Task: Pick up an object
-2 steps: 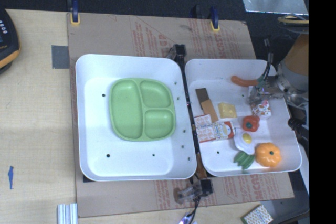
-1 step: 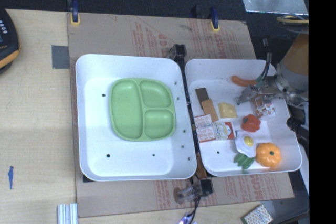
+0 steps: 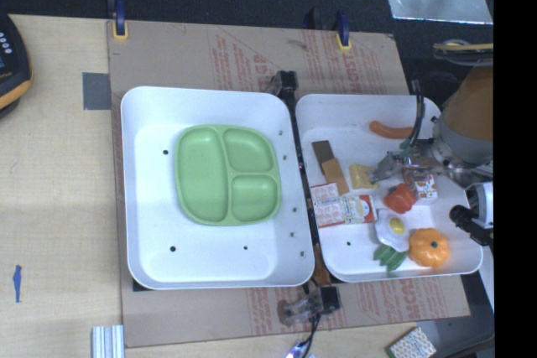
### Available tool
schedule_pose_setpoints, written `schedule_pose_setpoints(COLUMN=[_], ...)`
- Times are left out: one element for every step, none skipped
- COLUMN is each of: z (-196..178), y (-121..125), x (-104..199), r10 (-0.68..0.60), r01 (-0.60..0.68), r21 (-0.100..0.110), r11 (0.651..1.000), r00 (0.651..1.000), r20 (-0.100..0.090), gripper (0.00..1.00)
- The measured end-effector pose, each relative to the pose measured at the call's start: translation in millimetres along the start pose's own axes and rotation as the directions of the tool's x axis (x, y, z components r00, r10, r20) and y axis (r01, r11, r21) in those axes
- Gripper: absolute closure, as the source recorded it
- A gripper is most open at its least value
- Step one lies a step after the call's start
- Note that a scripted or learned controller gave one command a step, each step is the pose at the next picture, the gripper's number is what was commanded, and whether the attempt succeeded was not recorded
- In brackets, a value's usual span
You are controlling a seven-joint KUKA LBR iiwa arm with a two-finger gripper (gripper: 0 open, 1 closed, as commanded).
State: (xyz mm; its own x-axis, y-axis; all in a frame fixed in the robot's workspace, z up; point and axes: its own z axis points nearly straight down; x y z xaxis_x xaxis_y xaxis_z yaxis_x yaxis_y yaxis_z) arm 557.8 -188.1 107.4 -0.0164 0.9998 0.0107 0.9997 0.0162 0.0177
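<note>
My end effector (image 3: 394, 166) hangs low over the right bin (image 3: 336, 256), beside the red tomato toy (image 3: 401, 199); whether it is apart or together I cannot tell. The tomato looks light, hard plastic, smooth and likely slippery, so I judge a grip across its widest middle safest.

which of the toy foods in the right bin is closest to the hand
The red tomato-like piece, lying just below the hand. The orange pumpkin and fried egg lie nearer the bin's front edge, and the sausage lies toward the back wall.
</note>
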Motion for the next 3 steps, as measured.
schedule_pose_setpoints(z=[16,16,16], y=[72,82,98], x=[7,-9,-18], r10=[0.013,0.013,0.010], r01=[-0.013,-0.013,-0.010], r21=[0.024,0.018,0.017], r11=[1.000,1.000,1.000], r00=[1.000,1.000,1.000], r20=[0.011,0.012,0.012], gripper=[0.00,0.00,0.00])
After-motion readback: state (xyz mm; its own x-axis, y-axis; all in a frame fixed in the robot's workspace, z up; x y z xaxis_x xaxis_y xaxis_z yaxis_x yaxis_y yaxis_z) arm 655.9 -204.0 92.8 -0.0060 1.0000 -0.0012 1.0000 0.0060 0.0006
